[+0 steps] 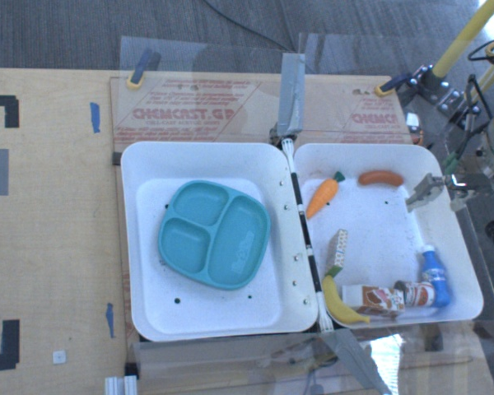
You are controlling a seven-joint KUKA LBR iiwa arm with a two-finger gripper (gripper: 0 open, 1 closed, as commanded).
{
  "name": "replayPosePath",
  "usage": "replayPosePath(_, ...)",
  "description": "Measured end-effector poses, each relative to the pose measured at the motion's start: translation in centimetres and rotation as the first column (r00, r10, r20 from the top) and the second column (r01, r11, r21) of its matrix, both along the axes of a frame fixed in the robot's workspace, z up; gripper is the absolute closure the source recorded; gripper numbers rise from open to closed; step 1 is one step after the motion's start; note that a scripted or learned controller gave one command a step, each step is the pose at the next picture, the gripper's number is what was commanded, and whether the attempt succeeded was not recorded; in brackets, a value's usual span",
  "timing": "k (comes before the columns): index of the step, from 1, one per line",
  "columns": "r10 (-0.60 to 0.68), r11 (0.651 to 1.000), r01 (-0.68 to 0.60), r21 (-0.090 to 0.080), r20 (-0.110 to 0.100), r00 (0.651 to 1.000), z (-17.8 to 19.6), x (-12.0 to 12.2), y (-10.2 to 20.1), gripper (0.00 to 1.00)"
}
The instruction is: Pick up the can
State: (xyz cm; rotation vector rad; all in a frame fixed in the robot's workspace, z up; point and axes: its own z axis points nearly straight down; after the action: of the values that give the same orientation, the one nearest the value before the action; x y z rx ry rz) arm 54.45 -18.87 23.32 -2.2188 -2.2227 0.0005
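Your tool (426,190) hangs at the right bin's (469,257) edge, its grip state I cannot tell, and the can (417,294) lies crowded between blue bottle (434,276) and box (384,299), so a descent may catch a neighbour.

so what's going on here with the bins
The claw hangs at the right bin's right rim, holding nothing. The can lies on its side along that bin's near edge, between a banana and a blue bottle, not yet picked up. A carrot and a sausage lie further back. The left bin holds a teal divided plate.
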Motion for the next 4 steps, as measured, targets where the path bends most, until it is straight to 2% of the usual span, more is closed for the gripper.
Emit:
replayPosePath(1, 0.036, 0.999, -0.036, 0.0, 0.0, 0.999, -6.9, 3.0, 7.0, 0.0)
replayPosePath(2, 0.091, 0.996, -0.091, -0.002, 0.004, 0.996, -12.2, -3.0, 8.1, 0.0)
replayPosePath(3, 0.1, 0.995, -0.1, -0.008, 0.027, 0.995, -13.5, 4.3, -0.5, 0.0)
replayPosePath(4, 0.1, 0.995, -0.099, -0.008, 0.027, 0.995, -13.5, 4.3, -0.5, 0.0)
